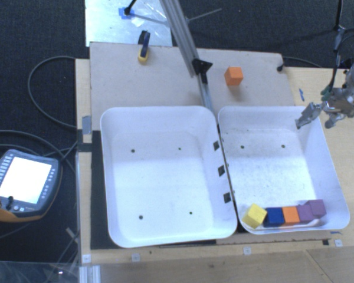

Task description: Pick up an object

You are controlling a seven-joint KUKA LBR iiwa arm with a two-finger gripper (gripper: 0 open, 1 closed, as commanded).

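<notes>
Gripper (318, 114) hangs over the right bin's (271, 158) far-right corner, grip state unclear; blocks (286, 214) crowd the near edge, well apart.

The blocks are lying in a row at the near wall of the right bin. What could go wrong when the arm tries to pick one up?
1. The yellow block, blue block, orange block and purple blocks sit packed together, so a finger may find no gap between them.
2. They lie against the right bin's wall, which could block a finger.
3. The gripper is over the far rim, a long way from the row.
</notes>
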